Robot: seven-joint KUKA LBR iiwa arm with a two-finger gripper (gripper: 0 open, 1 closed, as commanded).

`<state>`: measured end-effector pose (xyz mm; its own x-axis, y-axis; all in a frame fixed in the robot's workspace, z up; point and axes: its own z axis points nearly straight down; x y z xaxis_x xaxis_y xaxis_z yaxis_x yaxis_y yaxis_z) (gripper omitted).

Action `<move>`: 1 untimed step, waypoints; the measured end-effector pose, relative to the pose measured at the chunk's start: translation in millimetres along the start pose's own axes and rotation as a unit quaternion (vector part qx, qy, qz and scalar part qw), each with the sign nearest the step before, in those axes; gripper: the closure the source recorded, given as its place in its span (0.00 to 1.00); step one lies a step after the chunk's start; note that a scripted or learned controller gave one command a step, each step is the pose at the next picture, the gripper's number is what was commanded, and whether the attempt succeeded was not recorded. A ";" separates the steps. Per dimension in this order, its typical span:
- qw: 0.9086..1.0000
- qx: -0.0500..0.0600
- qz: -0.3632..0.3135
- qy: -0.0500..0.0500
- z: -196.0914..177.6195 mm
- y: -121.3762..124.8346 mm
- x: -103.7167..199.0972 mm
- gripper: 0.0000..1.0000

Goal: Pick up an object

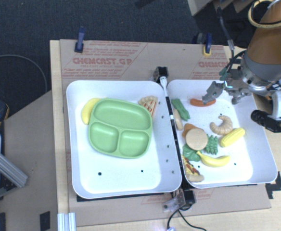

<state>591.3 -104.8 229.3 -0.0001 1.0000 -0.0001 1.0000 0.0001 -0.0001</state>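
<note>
Tray (pixel 119 129) in left bin (pixel 83 162), food in right bin (pixel 256 158)

A robotics lab: clamped cardboard bench (pixel 131 57), white bins (pixel 78 129), toy food (pixel 212 160), loose cables (pixel 6 61).

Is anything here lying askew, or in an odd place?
Mostly tidy. The green divided tray sits slightly rotated in the left bin, overlapping a yellow banana at its left edge. A waffle piece is wedged by its upper right corner.
</note>
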 end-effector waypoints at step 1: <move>1.000 0.005 0.002 0.001 46.9 -59.4 -3.4 0.00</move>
<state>531.9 -108.3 182.3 0.0033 1.0000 0.0025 0.9999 -0.0032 -0.0103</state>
